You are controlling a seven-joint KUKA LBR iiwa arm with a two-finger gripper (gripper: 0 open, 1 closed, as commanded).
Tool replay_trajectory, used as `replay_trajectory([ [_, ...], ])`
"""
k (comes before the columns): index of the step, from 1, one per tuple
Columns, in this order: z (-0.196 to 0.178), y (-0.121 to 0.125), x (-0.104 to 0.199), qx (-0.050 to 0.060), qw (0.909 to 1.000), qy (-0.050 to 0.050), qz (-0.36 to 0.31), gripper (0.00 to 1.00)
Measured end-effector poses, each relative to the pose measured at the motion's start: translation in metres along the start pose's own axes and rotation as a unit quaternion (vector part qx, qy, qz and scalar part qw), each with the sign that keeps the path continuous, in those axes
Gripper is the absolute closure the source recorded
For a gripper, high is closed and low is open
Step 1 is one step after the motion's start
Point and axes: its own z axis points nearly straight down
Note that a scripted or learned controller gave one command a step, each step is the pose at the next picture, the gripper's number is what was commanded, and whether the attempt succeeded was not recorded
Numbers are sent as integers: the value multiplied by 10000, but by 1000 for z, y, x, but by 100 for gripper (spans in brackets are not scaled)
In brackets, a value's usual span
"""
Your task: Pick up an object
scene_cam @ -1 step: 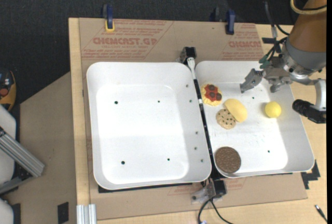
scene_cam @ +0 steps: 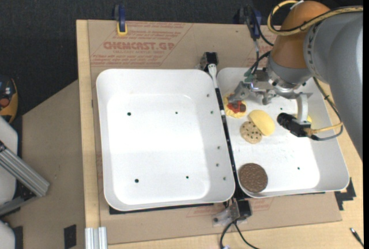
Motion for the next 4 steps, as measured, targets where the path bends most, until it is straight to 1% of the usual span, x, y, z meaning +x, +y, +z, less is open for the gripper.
replay_trajectory([
  [1, -6, -57, -5, -78, 10000, -26, 34, 0],
  [2, -5, -97, -56, -45, 10000, -31, 40, 0],
  [3, -3, -66, -57, -14, 10000, -29, 7, 0],
  [4, -15, -65, -56, -48, 10000, -23, 13, 100],
])
